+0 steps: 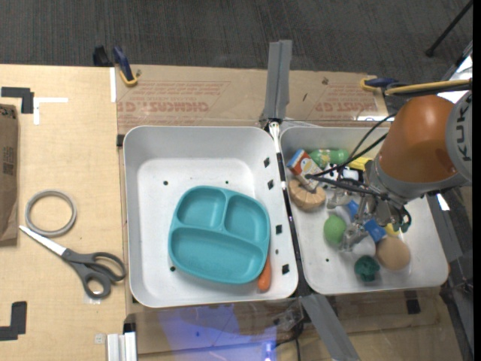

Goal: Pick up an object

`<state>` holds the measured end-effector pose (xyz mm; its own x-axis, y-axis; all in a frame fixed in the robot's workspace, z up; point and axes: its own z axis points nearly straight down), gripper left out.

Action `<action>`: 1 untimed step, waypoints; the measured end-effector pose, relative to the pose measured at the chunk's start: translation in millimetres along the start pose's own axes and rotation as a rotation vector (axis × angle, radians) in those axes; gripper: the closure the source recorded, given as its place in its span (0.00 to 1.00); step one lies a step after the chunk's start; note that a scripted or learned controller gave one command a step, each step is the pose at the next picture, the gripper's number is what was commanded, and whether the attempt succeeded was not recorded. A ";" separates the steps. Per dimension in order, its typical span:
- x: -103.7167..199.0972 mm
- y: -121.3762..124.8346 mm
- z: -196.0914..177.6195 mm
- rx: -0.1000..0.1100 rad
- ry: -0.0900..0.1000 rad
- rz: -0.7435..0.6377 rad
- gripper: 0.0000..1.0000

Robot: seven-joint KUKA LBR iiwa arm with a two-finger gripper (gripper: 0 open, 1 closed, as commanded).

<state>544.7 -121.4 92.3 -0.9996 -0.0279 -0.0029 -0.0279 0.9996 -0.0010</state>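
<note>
We had the tool [359, 228] down in the right bin [428, 277] clutter beside the green ball [334, 229], likely lining up a pick; can't tell its grip state

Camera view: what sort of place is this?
Likely a robot lab bench for bin-picking trials: two white bins side by side on cardboard, a tape roll and scissors left out, and the arm over toy clutter.

Bins [143, 201] smooth white plastic; teal plate [218, 235] matt plastic; scissors [71, 258] metal blades; bench [60, 171] wood-look
</note>
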 end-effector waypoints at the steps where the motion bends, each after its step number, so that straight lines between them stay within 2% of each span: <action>1: 63.6 2.9 0.3 -0.001 0.003 0.071 0.00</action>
<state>481.0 -120.3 91.8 -0.9991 0.0436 -0.0004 0.0436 0.9991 0.0002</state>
